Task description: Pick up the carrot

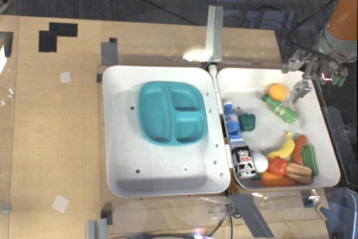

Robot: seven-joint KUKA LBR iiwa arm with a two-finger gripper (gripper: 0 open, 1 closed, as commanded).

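- Starting at the left, the left bin [120, 176] holds a teal divided plate [171, 112] lying flat; nothing there concerns my pick.
- Across the divider, along the near-left wall of the right bin [246, 78], I see a blue bottle [231, 120] with a dark green block [248, 121] just beside it, and below them a small black-and-white box [242, 162] and a white egg [260, 163].
- The carrot [275, 179], as I read it, is the orange piece lying flat along the bin's near edge, in the near-right corner. It is hemmed in: a red pepper [277, 165] touches it from above and a tan bread roll [298, 172] overlaps its right end.
- I judge it to be a light, rigid plastic toy, smooth and likely slippery, tapered, so it could squirt out of a pinch. I would grip across its thicker, exposed left half, fingers straddling the narrow width.
- Behind the clutter lie a banana [284, 148], a red-orange stick [299, 145] and a green strip [309, 158].
- Further back, an orange ball [277, 91] touches a green bottle [281, 109].
- The gripper [302, 88] hangs over the bin's far-right part, well apart from the carrot. It carries nothing; I cannot tell how wide it is set.
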